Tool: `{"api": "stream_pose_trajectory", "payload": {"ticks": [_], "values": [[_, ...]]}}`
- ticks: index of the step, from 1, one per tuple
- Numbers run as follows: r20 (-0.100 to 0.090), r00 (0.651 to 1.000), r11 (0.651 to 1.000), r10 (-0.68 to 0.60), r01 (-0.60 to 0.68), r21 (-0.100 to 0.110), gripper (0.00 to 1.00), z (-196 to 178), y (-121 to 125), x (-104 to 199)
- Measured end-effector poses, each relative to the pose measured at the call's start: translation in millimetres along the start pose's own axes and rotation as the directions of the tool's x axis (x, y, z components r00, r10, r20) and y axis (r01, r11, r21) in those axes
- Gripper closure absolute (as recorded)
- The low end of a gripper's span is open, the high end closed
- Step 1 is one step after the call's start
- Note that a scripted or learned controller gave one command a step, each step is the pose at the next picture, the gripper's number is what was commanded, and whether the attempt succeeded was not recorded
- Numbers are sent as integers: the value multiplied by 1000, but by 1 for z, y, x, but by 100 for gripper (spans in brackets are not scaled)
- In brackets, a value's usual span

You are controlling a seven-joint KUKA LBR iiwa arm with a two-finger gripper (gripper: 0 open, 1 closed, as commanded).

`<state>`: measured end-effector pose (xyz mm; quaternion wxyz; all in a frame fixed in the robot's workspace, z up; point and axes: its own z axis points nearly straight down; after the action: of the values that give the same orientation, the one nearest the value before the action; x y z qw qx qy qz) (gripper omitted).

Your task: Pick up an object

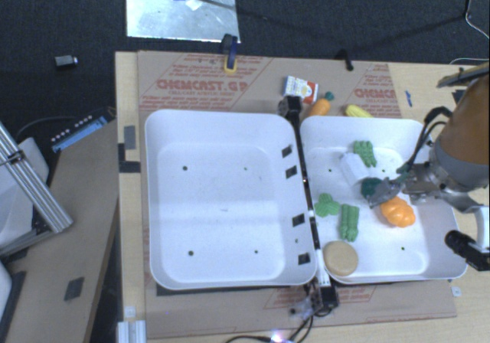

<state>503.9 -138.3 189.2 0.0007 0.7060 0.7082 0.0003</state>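
Left shallow white bin [222,204]: nothing to grab. Right shallow white bin [429,257] has all the candidates. From its left side: a green leafy plastic toy [327,205] with a ridged green plastic piece [349,221] just at its 4 o'clock, and a tan round disc [341,258] near the front edge. Toward the back, a second ridged green piece [364,153] with a white block [353,169] just below it. A dark teal lump [374,188] sits right at the hand [394,183], touching or nearly so. The orange rounded plastic fruit [397,213] lies just at the hand's 6 o'clock. Can't tell whether the hand is gripping anything or how it's set; tips are too murky. My read: the teal lump at the hand's 9 o'clock is the target.
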Motion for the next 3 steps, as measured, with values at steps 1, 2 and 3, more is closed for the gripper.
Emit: {"api": "stream_pose_trajectory", "payload": {"ticks": [1, 2, 3], "values": [[0, 1000, 1000, -3, 3, -3, 100, -11, 1, 0], [0, 1000, 1000, -1, 1, 1, 100, 109, 48, -6], [1, 1000, 1000, 8, -8, 4, 100, 105, -12, -53]]}}
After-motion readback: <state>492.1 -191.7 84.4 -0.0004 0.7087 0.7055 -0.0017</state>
